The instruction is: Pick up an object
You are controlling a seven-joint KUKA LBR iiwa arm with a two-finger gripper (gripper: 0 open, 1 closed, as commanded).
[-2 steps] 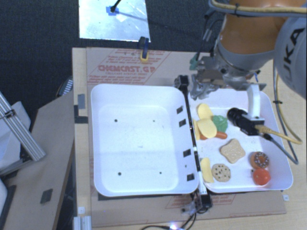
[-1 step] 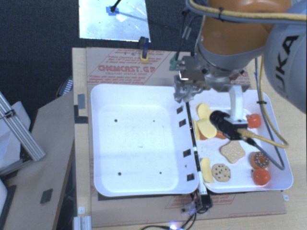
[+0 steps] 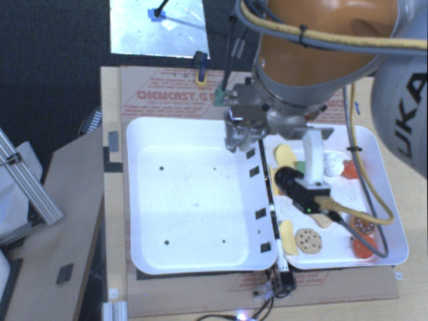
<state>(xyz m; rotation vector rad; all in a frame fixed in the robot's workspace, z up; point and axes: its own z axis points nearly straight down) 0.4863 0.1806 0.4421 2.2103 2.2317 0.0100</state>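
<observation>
Camera view: gripper (image 3: 239, 134) over the left bin's (image 3: 187, 206) far-right corner, open or closed I cannot tell; nothing visibly lifted yet.

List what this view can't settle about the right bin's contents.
- Right bin: its far end lies under the arm, so anything there is hidden.
- Green object: mostly covered by the arm, so its shape is unreadable.
- Yellow object: its near end is covered by the arm.
- Red object: too small and blurred to identify.

Dark carpet floor (image 3: 53, 45), shiny metal sheet (image 3: 157, 19), pale wooden bench (image 3: 73, 192)
</observation>
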